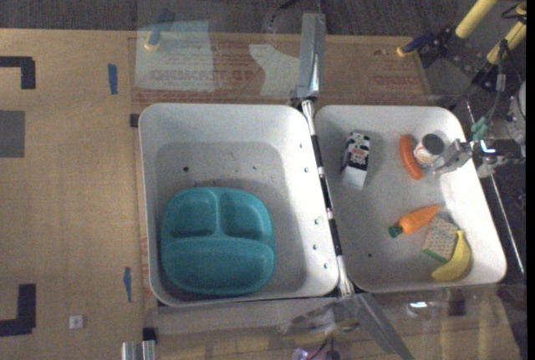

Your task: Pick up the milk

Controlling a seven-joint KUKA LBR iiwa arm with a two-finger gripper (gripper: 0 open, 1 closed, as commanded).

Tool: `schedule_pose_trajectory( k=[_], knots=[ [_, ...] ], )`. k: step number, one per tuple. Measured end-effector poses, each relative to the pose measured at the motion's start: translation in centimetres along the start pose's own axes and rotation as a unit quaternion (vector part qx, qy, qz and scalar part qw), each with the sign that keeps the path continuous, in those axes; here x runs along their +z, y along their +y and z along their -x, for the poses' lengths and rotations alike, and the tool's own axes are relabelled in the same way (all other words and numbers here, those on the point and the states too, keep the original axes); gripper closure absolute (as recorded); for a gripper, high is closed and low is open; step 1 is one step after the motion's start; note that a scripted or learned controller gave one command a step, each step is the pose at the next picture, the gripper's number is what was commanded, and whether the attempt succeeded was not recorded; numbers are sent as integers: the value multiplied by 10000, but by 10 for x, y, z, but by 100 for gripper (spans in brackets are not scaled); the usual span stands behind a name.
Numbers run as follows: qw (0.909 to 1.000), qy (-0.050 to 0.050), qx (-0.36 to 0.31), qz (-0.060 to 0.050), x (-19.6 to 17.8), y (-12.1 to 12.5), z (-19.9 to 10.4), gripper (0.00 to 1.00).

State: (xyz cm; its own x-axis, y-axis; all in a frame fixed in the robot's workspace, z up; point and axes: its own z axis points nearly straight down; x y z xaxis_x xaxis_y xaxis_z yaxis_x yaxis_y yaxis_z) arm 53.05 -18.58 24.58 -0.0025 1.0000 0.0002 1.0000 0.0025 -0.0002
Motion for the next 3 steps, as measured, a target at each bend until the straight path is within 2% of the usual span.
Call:
schedule_pose_trajectory(
  k=[1, 2, 3],
  knots=[
    [9997, -52, 62, 210, 112, 112, -22, 0],
    [9999, -8, -169, 15, 48, 61, -23, 0],
    [9988, -6, 488, 12, 62, 92, -83, 0]
  ],
)
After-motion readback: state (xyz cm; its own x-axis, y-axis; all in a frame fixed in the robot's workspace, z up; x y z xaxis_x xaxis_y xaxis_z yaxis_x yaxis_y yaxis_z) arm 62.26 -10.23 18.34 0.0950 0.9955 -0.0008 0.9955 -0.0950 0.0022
